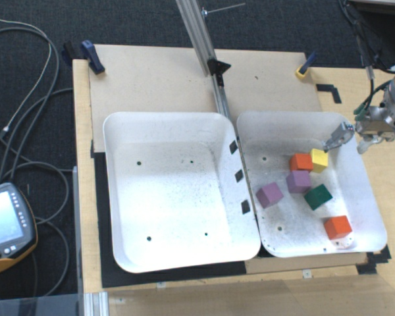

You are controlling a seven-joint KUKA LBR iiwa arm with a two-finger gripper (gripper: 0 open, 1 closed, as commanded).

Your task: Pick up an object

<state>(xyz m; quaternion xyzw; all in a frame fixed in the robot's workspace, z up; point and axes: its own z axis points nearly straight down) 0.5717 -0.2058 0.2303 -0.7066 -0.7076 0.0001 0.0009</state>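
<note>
The two-finger pincer [350,141] hangs spread over the far right rim of the right shallow white plastic bin [276,127], nothing between its fingers. Just below and left of it sits a small yellow cube [320,159], touching an orange cube [301,162]. Beyond lie two purple blocks [298,180] [270,194], a green block [318,196] and another orange block [338,227]. Bare speckled floor lies left of them.

The two white bins [184,127] look like smooth plastic speckled with dark flecks; the bench [151,78] is pale, matt board, like wood; the claw [348,139] is bare grey metal; the coloured blocks [301,162] seem matt, foam-like; the floor [26,8] is dark rough carpet
</note>
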